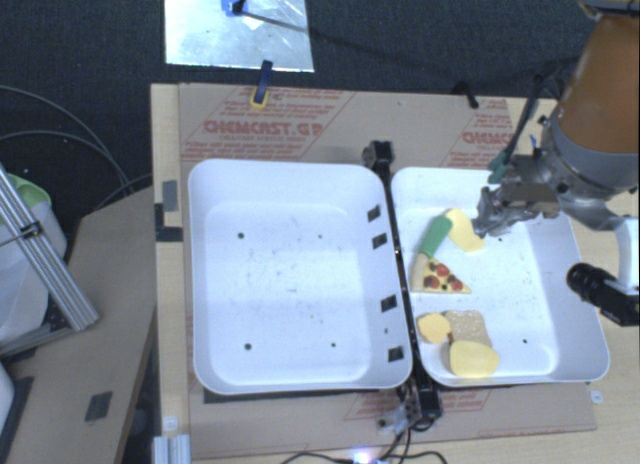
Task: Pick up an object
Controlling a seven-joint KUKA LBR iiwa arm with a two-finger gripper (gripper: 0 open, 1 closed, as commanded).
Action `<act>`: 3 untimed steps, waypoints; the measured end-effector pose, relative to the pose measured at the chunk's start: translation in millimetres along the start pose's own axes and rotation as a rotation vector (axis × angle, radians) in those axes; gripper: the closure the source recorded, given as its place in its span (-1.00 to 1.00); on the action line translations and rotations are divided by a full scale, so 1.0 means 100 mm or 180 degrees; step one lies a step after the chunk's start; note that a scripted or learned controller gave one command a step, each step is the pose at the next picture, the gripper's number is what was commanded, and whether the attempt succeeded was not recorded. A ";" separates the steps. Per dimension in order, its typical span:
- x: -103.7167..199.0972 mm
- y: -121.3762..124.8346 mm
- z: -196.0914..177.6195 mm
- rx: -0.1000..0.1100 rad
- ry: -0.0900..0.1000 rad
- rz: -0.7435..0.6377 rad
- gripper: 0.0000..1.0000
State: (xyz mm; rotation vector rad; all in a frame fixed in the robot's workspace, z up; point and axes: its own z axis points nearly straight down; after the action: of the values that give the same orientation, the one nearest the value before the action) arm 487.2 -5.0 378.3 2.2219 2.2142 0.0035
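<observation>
Over the table's 2 bins, my gripper [492, 214] hangs in the right bin [560, 352] just beside the yellow piece [465, 235], state I cannot tell, so I judge I'm approaching; next: settle lower, then close.

**Location: Robotics Test Lab**

I operate in a laboratory work cell, not a home or shop. My table [300, 117] is a printed fibreboard panel carrying two white bins [290, 282] clipped side by side. Dark carpet [80, 32] surrounds the station, with loose cables [60, 112] running across it. An aluminium extrusion frame [45, 262] stands at the left. A metal plate [238, 12] lies on the carpet beyond the table.
</observation>
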 end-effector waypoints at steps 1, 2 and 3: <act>0.78 0.00 -0.43 -0.0006 0.0016 -0.0047 1.00; 1.34 -0.01 -0.53 0.0005 0.0015 -0.0042 1.00; 1.31 0.00 -0.64 -0.0005 0.0013 -0.0040 1.00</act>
State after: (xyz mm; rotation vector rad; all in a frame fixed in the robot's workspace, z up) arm 487.5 126.2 442.3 2.2091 2.2292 0.0096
